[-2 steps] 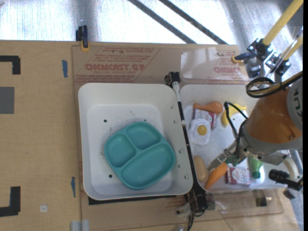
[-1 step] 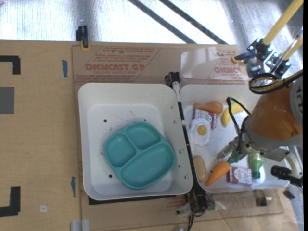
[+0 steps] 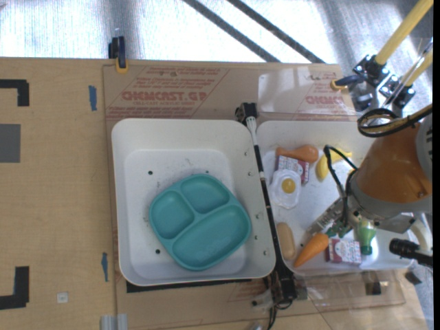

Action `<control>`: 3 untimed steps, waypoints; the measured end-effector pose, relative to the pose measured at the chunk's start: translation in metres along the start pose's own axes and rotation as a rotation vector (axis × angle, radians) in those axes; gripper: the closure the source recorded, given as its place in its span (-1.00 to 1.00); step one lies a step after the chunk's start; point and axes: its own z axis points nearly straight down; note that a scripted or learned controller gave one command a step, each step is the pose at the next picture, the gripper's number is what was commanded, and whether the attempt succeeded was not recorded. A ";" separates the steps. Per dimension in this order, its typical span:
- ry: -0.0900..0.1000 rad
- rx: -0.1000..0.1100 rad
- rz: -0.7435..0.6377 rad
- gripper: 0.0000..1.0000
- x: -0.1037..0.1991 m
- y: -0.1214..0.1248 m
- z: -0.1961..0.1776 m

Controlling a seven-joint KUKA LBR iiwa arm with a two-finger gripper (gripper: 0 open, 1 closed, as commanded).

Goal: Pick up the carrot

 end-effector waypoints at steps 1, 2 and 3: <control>0.001 -0.001 0.127 1.00 0.027 0.059 -0.128; 0.008 0.013 0.133 -1.00 0.026 0.054 -0.122; 0.013 0.015 -0.083 -1.00 0.032 0.020 -0.092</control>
